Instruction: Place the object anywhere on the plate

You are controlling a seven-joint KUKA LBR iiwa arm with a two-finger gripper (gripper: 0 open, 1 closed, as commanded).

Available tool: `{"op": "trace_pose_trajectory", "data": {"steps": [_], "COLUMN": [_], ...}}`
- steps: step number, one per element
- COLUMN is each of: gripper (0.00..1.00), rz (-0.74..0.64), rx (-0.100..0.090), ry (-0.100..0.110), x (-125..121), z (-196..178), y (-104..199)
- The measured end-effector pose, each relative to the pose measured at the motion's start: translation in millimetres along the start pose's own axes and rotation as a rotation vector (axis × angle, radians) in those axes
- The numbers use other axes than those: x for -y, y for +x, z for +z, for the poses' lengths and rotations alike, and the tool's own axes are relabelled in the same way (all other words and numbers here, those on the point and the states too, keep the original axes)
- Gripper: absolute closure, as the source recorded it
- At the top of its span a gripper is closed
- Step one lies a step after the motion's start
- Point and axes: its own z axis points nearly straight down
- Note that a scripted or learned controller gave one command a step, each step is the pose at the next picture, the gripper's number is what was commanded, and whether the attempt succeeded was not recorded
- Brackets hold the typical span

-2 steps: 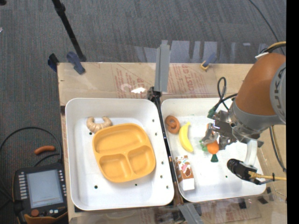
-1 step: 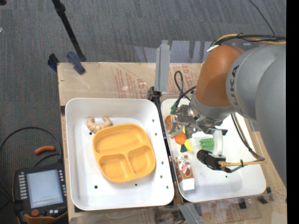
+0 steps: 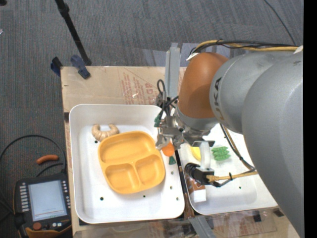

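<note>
Seemingly mid-transfer: gripper (image 3: 166, 145) hung at the yellow plate's (image 3: 130, 161) right edge, a small orange object (image 3: 168, 149) just beneath; couldn't tell finger state. Croissant-like toy (image 3: 105, 130) lay beside the plate.

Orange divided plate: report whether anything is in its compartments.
Empty. All three compartments of the orange divided plate show bare surface. The tan croissant-like item lies beside its upper left rim, on the left bin's floor.

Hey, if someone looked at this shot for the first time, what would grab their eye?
First the big grey arm with its orange band, filling the right side. Next the yellow divided plate in the left bin, a pale croissant-like piece at its upper-left rim. A small orange object sits under the gripper.
</note>
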Motion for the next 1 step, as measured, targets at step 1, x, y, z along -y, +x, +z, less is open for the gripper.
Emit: {"op": "trace_pose_trajectory", "data": {"steps": [1], "gripper": [0.00], "rz": [-0.001], "rx": [0.000], "ry": [0.000], "x": [-0.1], "z": [-0.2], "y": [0.2]}}
